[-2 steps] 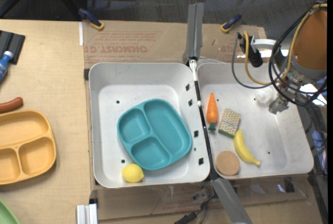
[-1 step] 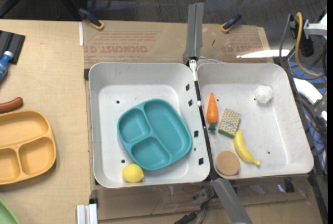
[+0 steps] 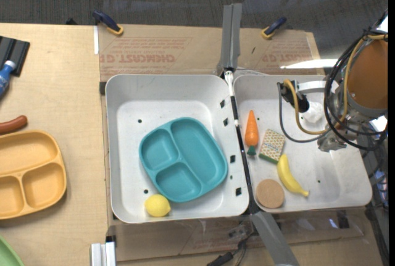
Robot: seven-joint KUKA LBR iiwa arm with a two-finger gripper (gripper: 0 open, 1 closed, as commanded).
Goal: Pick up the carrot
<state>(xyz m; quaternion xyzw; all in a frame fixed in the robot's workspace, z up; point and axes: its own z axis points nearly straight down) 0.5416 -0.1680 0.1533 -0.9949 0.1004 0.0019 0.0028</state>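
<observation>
The carrot [image 3: 251,129], orange with a green tip at its near end, lies along the left wall of the right bin [image 3: 345,197]. It points away from me and nothing touches it. The arm, with its orange band [image 3: 370,73], hangs over the right side of that bin, wrapped in black and yellow cables. My gripper [image 3: 327,142] is low by the bin's right side, well to the right of the carrot. Cables and the wrist blur its end.
Near the carrot lie a small green-edged cracker block [image 3: 272,145], a banana [image 3: 291,176] and a brown round disc [image 3: 270,193]. The left bin [image 3: 123,104] holds a teal divided plate [image 3: 182,160] and a yellow lemon [image 3: 157,205]. An orange tray [image 3: 24,175] sits on the bench at left.
</observation>
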